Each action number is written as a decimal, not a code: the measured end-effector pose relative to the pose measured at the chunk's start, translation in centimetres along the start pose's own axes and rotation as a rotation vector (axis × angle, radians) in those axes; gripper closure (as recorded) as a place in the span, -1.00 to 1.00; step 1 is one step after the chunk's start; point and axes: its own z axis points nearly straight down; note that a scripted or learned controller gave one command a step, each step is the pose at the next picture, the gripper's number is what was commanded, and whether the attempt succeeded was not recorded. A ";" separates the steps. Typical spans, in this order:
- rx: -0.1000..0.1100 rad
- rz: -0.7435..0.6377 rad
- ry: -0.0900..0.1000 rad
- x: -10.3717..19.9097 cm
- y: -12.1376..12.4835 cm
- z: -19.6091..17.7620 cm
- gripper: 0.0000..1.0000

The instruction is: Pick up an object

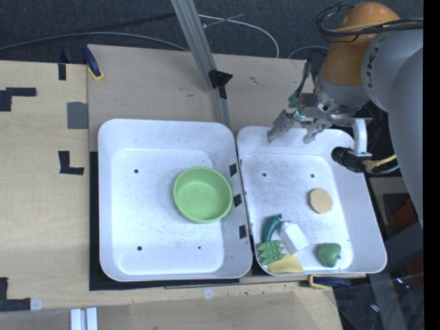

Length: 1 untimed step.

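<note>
The grey two-finger gripper point(294, 133) hangs over the far rim of the right-hand shallow white bin point(357, 205), fingers spread apart and nothing between them. Candidate objects lie well apart from it: a flat tan disc point(320, 201) mid-bin, and a green rounded lump point(328, 254), a teal-handled brush point(271, 239) and a white and yellow block point(292, 247) clustered against the near wall. The left-hand white bin point(117, 184) holds a light green plastic bowl point(202, 194). Judged: the pick is not yet begun; the isolated disc offers the clearest approach.
</note>
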 end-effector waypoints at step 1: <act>0.000 0.000 -0.001 0.0 0.0 0.0 -1.00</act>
